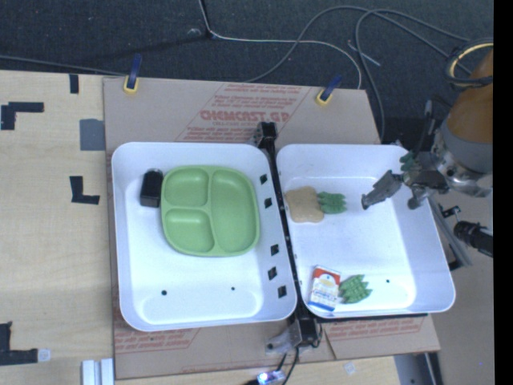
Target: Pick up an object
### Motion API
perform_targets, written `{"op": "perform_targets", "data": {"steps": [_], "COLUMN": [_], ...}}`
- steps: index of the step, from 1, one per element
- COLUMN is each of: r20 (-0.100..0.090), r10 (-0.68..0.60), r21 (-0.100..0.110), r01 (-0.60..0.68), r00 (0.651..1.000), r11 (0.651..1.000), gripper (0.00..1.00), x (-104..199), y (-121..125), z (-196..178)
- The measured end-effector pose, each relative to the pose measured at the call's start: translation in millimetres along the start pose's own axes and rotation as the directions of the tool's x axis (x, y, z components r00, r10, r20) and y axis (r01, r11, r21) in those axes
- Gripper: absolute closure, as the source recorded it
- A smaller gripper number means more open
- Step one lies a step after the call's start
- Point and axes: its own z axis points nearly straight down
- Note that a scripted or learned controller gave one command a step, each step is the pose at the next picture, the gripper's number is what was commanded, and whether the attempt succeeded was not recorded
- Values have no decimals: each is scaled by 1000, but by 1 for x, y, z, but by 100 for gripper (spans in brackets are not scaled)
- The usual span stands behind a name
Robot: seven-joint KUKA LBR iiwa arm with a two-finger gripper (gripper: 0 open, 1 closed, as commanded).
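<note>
White bins point(128, 239) side by side; gripper point(393, 189) at right bin's right edge, spread wide, empty. Tan piece point(304, 204) touching green toy point(332, 203), well left of gripper. Likely risk: grabbing both, or nudging them apart.

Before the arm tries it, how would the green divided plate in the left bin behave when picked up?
The green divided plate looks like moulded plastic, so probably stiff and light. It lies flat on the left bin, so it should not roll. Its low, rounded rim may slip from the tool, and a push would likely slide it toward the black block.
</note>
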Motion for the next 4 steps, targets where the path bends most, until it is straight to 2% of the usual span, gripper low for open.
{"op": "perform_targets", "data": {"steps": [1,4], "r20": [2,2], "r10": [-3,-3], "r21": [-11,-7], "r01": [3,3], "r00": [1000,1000], "r11": [1000,1000], "gripper": [0,0], "x": [0,-3], "y": [2,-10], "z": [-6,130]}}
